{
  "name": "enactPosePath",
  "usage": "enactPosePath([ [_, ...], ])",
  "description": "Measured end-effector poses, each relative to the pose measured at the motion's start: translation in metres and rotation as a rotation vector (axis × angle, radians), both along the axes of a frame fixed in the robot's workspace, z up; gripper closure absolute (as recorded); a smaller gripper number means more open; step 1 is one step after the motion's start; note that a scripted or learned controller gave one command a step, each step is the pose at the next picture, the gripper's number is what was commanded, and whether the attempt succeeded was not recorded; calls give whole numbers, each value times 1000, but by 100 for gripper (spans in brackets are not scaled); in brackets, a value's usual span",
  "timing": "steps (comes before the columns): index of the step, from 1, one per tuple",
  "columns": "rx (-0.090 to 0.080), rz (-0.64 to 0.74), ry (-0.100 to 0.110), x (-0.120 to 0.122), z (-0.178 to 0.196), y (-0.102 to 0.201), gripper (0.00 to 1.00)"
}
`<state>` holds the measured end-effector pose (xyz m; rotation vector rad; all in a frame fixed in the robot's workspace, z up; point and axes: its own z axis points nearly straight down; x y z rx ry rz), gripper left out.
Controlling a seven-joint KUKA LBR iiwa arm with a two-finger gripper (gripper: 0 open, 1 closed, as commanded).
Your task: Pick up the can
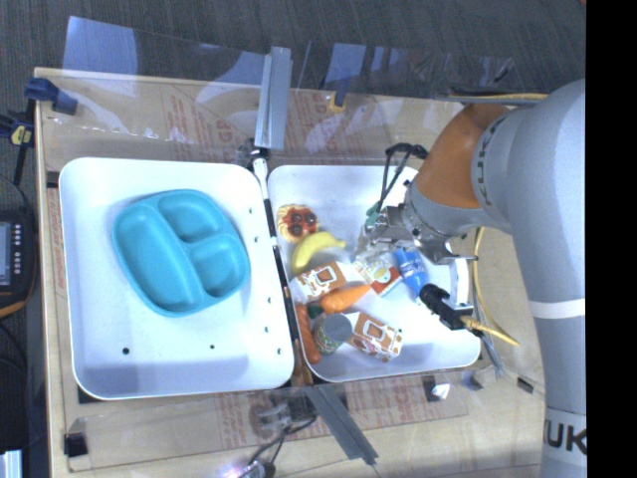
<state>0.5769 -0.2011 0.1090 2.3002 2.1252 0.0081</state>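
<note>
In the bin (320,185) on the view's right, the clutter lies in a strip from the dividing wall to the middle. The hand (379,233) is low over the far middle of this bin, at the end of the grey arm (537,177) that reaches in from the right. How wide it stands cannot be told from this slant, and nothing can be seen in its grip.

The can (333,329), as far as it can be made out, is the dull grey-green round thing near the front of the bin. It is well apart from the hand. An orange carrot (346,298) lies just behind it, a small white-and-orange carton (378,338) just to its right, and a second orange stick-shaped thing (308,335) lies against the dividing wall on its left.

Further back, a second white-and-orange carton (323,280) lies beside the carrot, with a yellow banana (317,249) behind it. A round orange-and-red thing (297,221) sits near the far left corner. A blue bottle-like thing (409,265) lies just below the hand, toward the right.

The left bin (82,192) holds a blue divided plate (179,252), lying flat. Both bins rest side by side on the pale wooden surface (179,118).
</note>
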Motion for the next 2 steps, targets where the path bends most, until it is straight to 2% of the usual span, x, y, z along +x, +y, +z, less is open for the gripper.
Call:
enactPosePath([
  [1, -1, 1, 0, 0, 0, 0, 0],
  [2, -2, 5, 2, 0, 9, 0, 100],
])
